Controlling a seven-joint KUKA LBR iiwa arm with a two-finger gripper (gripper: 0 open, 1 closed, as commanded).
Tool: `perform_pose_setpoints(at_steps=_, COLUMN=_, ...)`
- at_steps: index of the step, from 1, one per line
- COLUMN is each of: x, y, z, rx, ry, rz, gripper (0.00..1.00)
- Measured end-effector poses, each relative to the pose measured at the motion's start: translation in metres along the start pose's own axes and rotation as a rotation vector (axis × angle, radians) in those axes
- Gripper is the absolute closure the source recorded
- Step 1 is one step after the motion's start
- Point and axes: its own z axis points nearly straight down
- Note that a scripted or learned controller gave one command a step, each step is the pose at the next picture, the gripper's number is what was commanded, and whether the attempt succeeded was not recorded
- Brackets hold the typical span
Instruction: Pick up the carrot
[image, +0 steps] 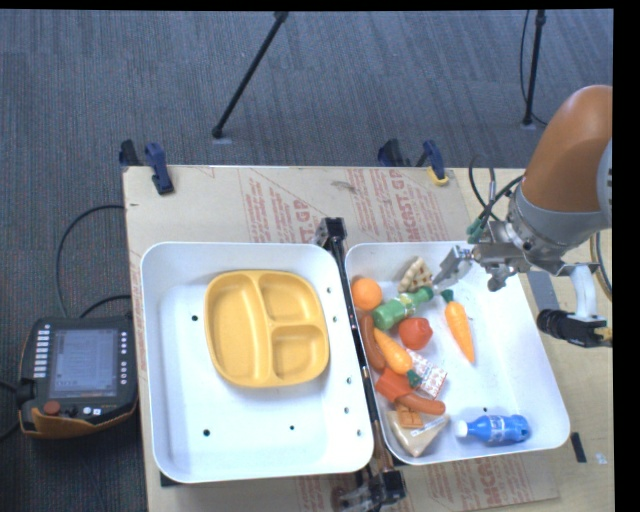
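Nearest, a blue bottle (497, 429) lies in the right bin (535, 375), beside a heap of toy food (405, 375). Past it, the carrot (459, 331) lies alone on the bin floor, tip pointing near, green top far. Leftward, a yellow tray (267, 327) sits in the left bin (165, 400). Farther back, the claw (455, 268) hangs over the right bin's far edge, just beyond the carrot and apart from it; whether it is spread cannot be told. Clamps (158, 165) grip the worktop (260, 200).
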Motion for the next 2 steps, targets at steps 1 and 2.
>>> perform_pose_setpoints(at_steps=1, x=-0.031, y=0.007, z=0.150, rx=0.002, ry=0.000, rz=0.055, gripper=0.00)
perform_pose_setpoints(at_steps=2, x=-0.032, y=0.007, z=0.139, rx=0.000, ry=0.001, rz=0.060, gripper=1.00)
